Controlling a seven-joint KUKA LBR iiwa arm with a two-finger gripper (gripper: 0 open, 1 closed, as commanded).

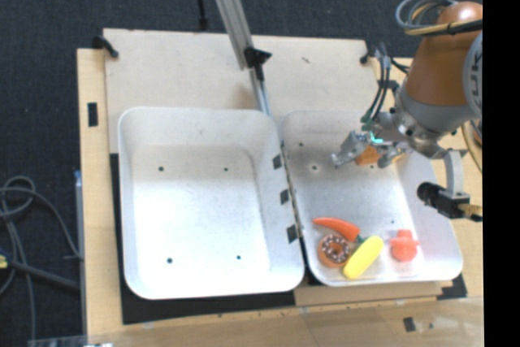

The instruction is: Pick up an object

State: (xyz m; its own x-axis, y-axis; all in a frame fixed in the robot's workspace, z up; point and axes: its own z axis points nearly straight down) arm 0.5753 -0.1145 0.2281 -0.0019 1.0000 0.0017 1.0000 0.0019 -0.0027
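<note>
While the broad left-hand shallow white plastic bin (pixel 199 203) lies at the near-left of the bench, the work belongs to the right-hand shallow white bin (pixel 357 191) beside it, the two touching along their inner rims. A slanted aluminium camera mast (pixel 231 8) rises from behind that seam.

Moving right, four toys cluster at the near edge of the right bin: a slim orange-red plastic carrot with a green tip (pixel 336 227), a round brown doughnut-like ring (pixel 331 249) just under it, a yellow corn-shaped plastic piece (pixel 363 256) touching the ring's right side, and a small red-orange plastic lump (pixel 404 246) a little apart to the right.

Further right and toward the far side of the same bin hangs the grey two-finger gripper (pixel 357 152) below the orange-banded wrist. An orange shape sits right at its fingers, but I cannot tell whether that is a toy in its grasp or part of the tool, nor whether the fingers are spread or pressed together.

My judgement is that this is the reaching stage, with no certain grasp. The cluster lies well apart from the gripper, toward the near rim. A next move would need travel toward that rim, choosing the lone red-orange lump as the least crowded target, then a straight descent over it.
</note>
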